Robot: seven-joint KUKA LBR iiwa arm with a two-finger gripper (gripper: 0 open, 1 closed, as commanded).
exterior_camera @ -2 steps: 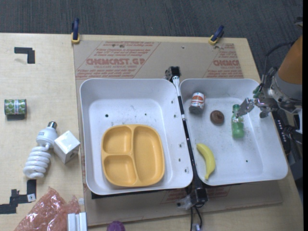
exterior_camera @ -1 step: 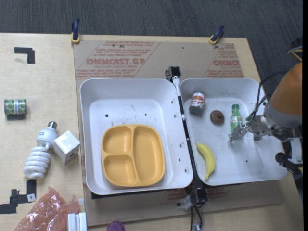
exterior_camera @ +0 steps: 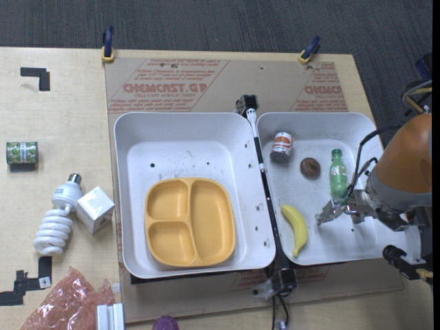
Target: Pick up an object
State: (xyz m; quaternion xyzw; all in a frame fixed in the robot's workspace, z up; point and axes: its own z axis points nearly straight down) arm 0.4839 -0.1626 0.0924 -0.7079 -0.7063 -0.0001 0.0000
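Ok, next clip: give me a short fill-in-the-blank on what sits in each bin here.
1. The yellow divided plate lies in the ____ bin.
2. The banana shares the right bin with a can, a brown round object and a ____ bottle.
3. The plate has ____ compartments.
4. The gripper hovers over the ____ bin.

Missing words: left; green; three; right
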